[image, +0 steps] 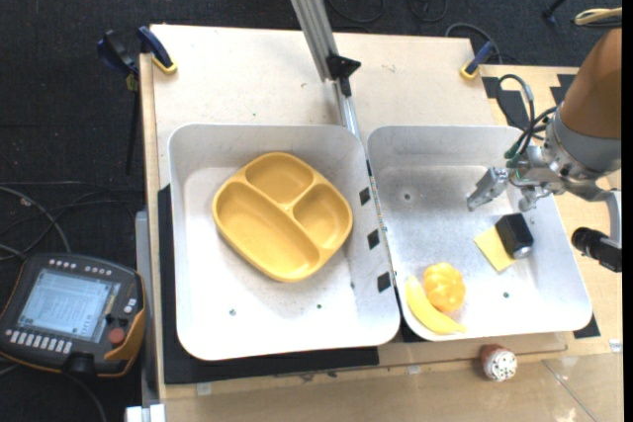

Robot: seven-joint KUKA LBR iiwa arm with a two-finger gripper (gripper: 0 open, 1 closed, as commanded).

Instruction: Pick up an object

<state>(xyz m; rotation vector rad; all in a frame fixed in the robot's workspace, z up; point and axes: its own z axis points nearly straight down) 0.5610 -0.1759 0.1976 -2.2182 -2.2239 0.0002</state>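
You see the pale bench (247,74) carrying the left bin (188,212) and right bin (445,148) side by side; a small speckled ball (499,364) sits near its front edge.

A yellow divided plate (284,215) with three compartments lies flat and right way up in the left bin (198,311). In the right bin (435,163), a rounded yellow-orange fruit (444,284) touches a yellow banana (427,313) (curved along the front left corner). A flat yellow square (490,249) lies near them, partly covered.
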